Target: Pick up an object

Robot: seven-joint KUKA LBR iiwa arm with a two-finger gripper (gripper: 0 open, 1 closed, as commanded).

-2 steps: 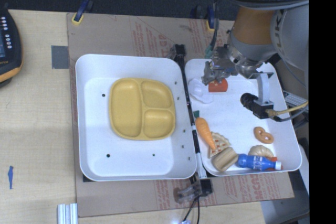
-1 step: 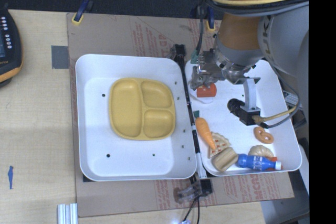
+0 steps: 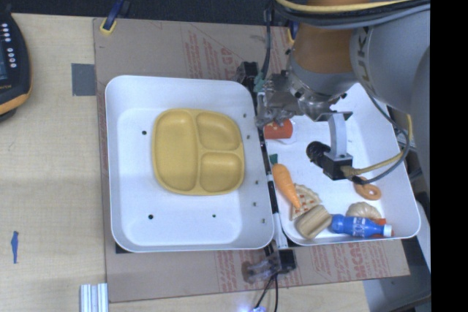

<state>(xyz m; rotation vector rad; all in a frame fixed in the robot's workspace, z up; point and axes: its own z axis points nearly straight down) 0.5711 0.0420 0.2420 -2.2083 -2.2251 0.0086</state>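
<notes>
Counting one yellow tray [image 3: 197, 151] in the left bin [image 3: 121, 157].
We list five items at the right bin's [image 3: 391, 139] 6 o'clock: one carrot [image 3: 285, 185], one blue bottle [image 3: 358, 226]; gripper [image 3: 276, 117] state we cannot tell.

Glossy white plastic bins [image 3: 124, 157] sit on matt brown cardboard [image 3: 183, 47]; at nine o'clock, a smooth yellow plastic tray [image 3: 197, 151].

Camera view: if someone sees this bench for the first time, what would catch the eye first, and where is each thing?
The big grey arm with its orange band fills the upper right, bent down over the right bin. In the left bin lies a yellow divided plate, alone in the middle. Small food toys crowd the right bin's near edge: a carrot and a blue bottle, with a red piece under the wrist.
</notes>
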